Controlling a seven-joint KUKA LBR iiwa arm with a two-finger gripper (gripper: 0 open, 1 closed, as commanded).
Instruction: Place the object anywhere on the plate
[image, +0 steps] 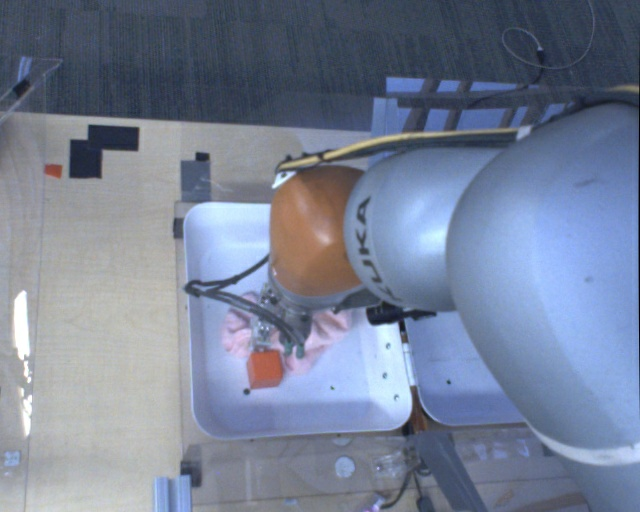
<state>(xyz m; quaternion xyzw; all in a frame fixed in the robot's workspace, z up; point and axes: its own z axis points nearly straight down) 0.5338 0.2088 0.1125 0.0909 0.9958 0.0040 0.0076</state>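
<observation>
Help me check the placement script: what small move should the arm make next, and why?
Probably a short straight lift. The end effector sits low in the left bin, right above the orange block, which lies at the edge of the pink plate. Rising would uncover both and show whether the block rests on the plate.

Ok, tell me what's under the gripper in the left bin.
Under the gripper sits an orange block, beside a pink plate in the left bin. The arm covers most of the plate.
</observation>
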